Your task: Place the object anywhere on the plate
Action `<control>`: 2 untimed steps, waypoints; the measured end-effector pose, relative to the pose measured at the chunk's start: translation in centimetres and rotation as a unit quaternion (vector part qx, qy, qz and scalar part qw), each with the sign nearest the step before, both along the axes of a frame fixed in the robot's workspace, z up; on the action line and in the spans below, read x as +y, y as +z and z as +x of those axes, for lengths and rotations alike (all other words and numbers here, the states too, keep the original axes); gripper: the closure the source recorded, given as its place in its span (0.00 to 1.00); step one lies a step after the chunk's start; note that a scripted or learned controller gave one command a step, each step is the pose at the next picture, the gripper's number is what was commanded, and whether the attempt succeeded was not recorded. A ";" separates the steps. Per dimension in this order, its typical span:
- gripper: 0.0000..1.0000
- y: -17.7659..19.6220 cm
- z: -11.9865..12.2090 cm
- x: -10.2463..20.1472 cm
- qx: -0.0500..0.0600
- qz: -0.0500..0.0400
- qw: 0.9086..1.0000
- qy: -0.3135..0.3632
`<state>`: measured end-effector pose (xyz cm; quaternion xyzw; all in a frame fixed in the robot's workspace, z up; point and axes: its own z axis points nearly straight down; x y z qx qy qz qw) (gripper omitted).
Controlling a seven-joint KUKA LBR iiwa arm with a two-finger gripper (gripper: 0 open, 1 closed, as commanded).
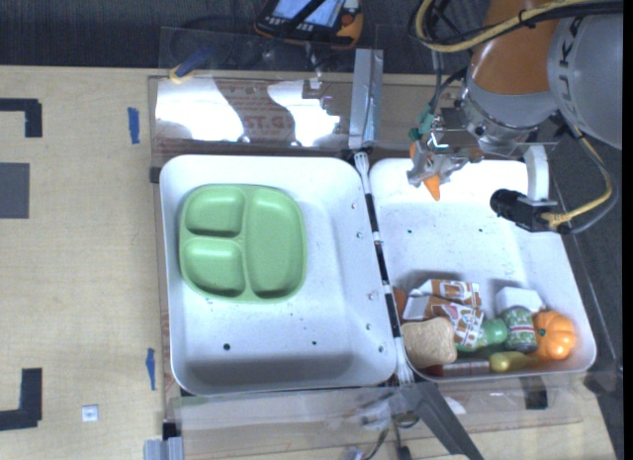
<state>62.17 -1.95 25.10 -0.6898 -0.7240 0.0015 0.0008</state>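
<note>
A green plate [242, 242] with three compartments lies in the left bin [267, 364], towards its far left. My gripper [435, 171] hangs over the far left corner of the right bin [465, 235], just right of the divider between the bins. A small orange object [433, 189] pokes out below the fingertips and is pinched between them. It is raised off the bin floor. The plate lies well to the left of the gripper and a little nearer the camera.
Several toy foods crowd the near end of the right bin: a bread slice [428, 341], a printed carton [450, 300], green pieces [495, 331] and an orange fruit [554, 334]. A black cable fitting [519, 208] hangs off the arm over the bin's right side.
</note>
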 end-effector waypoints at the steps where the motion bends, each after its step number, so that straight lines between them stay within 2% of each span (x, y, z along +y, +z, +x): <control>1: 1.00 -3.9 -7.1 8.4 0.000 0.001 1.000 0.027; 2: 1.00 -5.4 -3.3 14.5 -0.003 0.001 0.991 0.131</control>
